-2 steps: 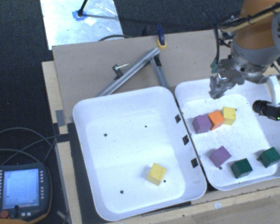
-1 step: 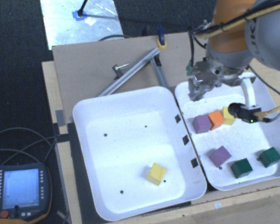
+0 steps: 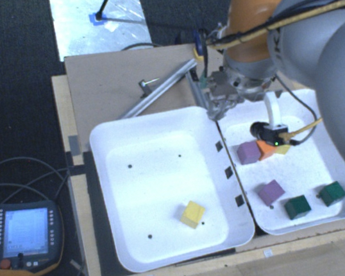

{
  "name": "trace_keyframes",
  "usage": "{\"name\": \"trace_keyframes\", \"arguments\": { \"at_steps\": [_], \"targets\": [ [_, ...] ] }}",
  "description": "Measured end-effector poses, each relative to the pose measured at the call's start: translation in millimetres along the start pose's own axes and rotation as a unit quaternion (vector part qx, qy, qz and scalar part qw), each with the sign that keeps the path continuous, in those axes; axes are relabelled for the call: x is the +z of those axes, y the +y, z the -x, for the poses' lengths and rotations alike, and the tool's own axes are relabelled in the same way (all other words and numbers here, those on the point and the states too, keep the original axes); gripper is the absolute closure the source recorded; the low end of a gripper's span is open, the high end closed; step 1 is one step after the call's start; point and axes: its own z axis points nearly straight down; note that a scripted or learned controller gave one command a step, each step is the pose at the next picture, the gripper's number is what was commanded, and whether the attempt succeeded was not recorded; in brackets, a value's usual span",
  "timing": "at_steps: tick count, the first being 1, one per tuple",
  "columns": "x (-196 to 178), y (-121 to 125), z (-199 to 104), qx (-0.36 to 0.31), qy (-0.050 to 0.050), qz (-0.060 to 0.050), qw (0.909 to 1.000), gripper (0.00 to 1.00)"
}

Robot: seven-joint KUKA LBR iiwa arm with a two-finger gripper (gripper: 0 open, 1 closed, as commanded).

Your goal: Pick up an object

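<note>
Tool (image 3: pixel 217 105) above far left corner of right bin (image 3: pixel 313 167), spread impossible to tell, nearest purple block (image 3: pixel 248 152) just down-view, slightly rightward.

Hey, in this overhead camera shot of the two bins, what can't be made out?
- Orange object in the right bin, camera view: partly covered by robot hardware above it, beside a purple block; its shape is unclear.
- Right bin's far right corner, camera view: hidden by the grey arm.
- Teach pendant screen, camera view: too small and blurred to read.
</note>
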Motion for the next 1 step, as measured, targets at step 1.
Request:
{"name": "trace_keyframes", "arguments": {
  "at_steps": [1],
  "targets": [
    [10.0,13.5,-51.5,0.000,0.000,0.000,1.0000,1.00]
  ]
}}
